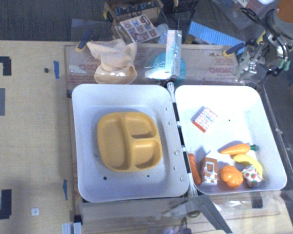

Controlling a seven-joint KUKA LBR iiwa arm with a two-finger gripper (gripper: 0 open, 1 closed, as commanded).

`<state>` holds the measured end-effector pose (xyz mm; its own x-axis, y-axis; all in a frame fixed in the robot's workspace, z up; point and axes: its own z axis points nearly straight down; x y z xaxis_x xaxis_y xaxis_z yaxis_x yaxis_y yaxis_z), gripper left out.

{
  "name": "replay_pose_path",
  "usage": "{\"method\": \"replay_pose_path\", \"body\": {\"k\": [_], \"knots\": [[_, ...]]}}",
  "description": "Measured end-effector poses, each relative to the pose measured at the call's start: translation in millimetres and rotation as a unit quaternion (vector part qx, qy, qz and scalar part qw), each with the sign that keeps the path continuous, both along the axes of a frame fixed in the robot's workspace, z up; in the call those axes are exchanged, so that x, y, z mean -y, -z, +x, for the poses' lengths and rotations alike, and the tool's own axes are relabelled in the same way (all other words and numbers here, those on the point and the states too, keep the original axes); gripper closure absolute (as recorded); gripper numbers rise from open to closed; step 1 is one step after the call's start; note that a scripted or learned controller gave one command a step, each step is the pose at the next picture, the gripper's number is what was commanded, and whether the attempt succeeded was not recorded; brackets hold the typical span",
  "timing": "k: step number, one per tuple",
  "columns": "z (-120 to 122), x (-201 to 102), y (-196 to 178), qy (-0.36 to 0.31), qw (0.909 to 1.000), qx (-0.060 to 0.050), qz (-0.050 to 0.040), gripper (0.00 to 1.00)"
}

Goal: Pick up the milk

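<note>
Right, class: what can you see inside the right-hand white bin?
Inside the right bin: a small red-and-white box, a carrot, a banana, an orange, two small cartons and a red sausage-like piece. Whatever lies beneath that front cluster is covered.

Divided tray (130,141) in left bin (83,179), milk (252,176) in right bin's (263,116) near corner

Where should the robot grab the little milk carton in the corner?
Probably its top, from straight above. The milk carton sits in the right bin's near corner: the orange crowds its left, the banana lies just behind, the bin wall is close on its right, so sideways looks blocked.
</note>
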<state>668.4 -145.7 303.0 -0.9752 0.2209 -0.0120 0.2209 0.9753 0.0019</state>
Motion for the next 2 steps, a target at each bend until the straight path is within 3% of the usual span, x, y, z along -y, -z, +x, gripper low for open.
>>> {"method": "replay_pose_path", "body": {"k": [1, 2], "knots": [[-39, 28, -82, -0.421, 0.9069, 0.000, -0.0044, 1.00], [-38, 29, -96, -0.418, 0.9084, 0.006, -0.0067, 1.00]]}}
